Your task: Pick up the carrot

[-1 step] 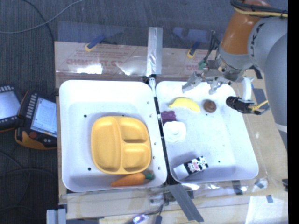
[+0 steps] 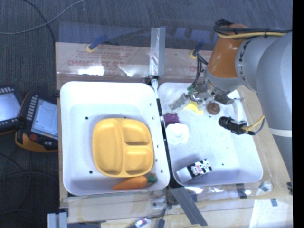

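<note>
Carrot (image 2: 133,183): orange, green stub at its right end, lying at the near edge of the left bin (image 2: 76,103), just beside the near rim of the yellow tray (image 2: 124,145) and close to the divider between the bins. Long axis: roughly left to right along the bin's near wall, tilted slightly, green end toward the right bin (image 2: 237,165). Tray: three compartments, in the middle of the left bin. Right bin holds a black-and-white block (image 2: 200,167) near its front wall, a white round piece (image 2: 177,133) and a small purple item (image 2: 172,118) by the divider, a yellow scrap (image 2: 194,107) and a brown disc (image 2: 213,109) toward the back. Pincer (image 2: 183,101): low over the far part of the right bin, pointing left toward the divider, fingers slightly spread, nothing between them. Relation for the coming move: carrot lies well apart from the pincer, across the divider, toward the viewer and to the left; judged approach calls for crossing into the left bin and turning the fingers to close across the carrot's short width.
</note>
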Controlling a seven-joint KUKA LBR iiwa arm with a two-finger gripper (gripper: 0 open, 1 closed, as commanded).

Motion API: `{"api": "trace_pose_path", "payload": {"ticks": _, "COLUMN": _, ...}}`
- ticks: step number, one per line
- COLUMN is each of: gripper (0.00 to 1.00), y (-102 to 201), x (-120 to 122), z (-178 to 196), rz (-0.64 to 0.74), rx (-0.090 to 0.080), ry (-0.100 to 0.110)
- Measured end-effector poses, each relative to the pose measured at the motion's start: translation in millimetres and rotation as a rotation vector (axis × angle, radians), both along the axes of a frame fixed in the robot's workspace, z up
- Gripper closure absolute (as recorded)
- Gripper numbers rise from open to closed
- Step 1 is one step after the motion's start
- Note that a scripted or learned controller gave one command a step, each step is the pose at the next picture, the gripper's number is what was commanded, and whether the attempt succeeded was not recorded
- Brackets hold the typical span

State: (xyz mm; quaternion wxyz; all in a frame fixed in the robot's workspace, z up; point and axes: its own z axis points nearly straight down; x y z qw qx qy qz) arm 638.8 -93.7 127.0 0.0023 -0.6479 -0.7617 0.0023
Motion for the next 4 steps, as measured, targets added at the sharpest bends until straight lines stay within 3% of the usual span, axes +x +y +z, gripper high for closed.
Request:
{"api": "trace_pose_path", "payload": {"ticks": 1, "gripper": 0.00, "y": -3.4, "x": -12.4, "z": -34.6, "rz": 0.211, "rx": 0.001, "ry": -0.020}}
{"api": "trace_pose_path", "payload": {"ticks": 2, "gripper": 0.00, "y": 18.0, "x": 3.4, "z": 53.6, "rz": 0.174, "rx": 0.001, "ry": -0.002}}
{"api": "trace_pose_path", "payload": {"ticks": 3, "gripper": 0.00, "y": -44.7, "x": 30.8, "z": 255.0, "rz": 0.082, "rx": -0.003, "ry": -0.003}}
{"api": "trace_pose_path", "payload": {"ticks": 4, "gripper": 0.00, "y": 15.5, "x": -27.2, "z": 133.6, "rz": 0.418, "rx": 0.003, "ry": -0.001}}
